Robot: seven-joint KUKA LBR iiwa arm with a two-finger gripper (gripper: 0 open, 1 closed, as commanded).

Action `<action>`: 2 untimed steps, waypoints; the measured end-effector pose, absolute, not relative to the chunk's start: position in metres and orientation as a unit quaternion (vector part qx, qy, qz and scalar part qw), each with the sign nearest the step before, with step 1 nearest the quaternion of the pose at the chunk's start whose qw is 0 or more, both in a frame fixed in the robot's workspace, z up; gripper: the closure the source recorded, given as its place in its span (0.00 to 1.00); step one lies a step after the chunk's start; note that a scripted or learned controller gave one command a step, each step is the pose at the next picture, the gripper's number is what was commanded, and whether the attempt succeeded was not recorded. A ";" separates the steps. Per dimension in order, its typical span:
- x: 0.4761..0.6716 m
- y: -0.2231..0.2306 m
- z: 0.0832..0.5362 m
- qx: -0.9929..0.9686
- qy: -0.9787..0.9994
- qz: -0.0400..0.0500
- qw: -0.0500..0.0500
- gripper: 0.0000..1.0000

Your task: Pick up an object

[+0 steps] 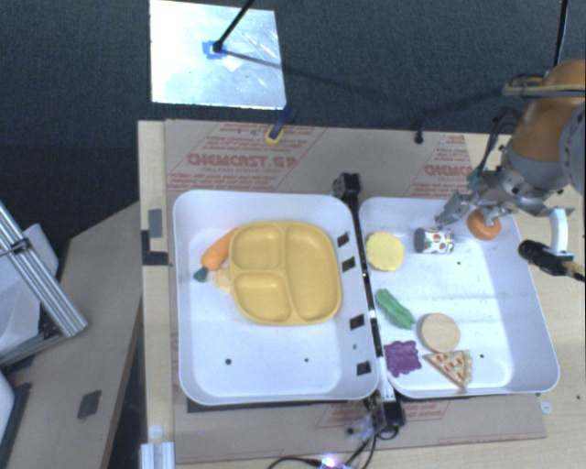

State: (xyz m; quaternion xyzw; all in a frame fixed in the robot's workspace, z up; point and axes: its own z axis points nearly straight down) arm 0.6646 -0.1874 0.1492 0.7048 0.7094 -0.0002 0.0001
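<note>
Bench on dark carpet, seen from above at a slant

A light wooden bench [110, 302] stands on dark blue-grey carpet [73, 92]. On its top lies a brown cardboard sheet [247, 156] printed with red lettering. Behind the bench, a shiny silver square panel [183, 55] lies on the carpet, with a thin black rod [240, 23] slanting down to a blue spot on it. At the left edge, aluminium framing rails [37, 284] cross the bench corner.

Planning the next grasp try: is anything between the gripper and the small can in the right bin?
Nothing visible. The gripper hangs over the right bin beside the orange round piece, and only bare bin floor lies between it and the small can.
</note>
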 end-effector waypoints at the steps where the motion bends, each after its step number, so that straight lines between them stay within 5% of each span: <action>1: 0.668 -0.188 0.114 0.706 0.708 0.001 -0.001 0.00; 2: 0.669 -0.189 0.107 0.708 0.707 0.000 -0.002 0.00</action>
